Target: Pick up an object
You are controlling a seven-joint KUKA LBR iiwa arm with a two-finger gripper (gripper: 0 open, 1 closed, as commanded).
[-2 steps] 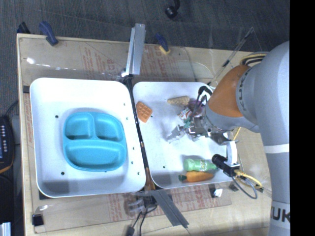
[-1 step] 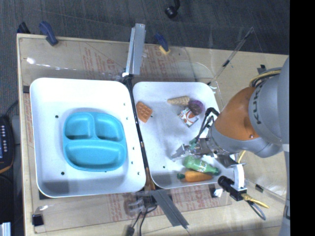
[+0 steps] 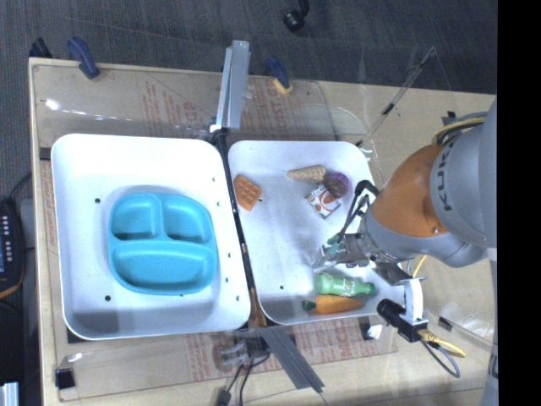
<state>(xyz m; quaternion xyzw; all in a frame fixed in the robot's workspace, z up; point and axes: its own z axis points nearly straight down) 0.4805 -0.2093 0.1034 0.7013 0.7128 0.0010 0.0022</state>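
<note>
Holding six items, right bin [image 3: 279, 227]; left bin [image 3: 76, 227] holds one blue tray [image 3: 161, 244]; hand [image 3: 342, 256] state unclear.

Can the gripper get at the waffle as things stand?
Probably yes. The waffle lies alone at the right bin's left wall, nothing on it, with bare floor between it and the gripper.

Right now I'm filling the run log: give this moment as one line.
arm: over right bin | gripper: low, near green bottle | carrot: beside bottle | blue tray: left bin
</note>
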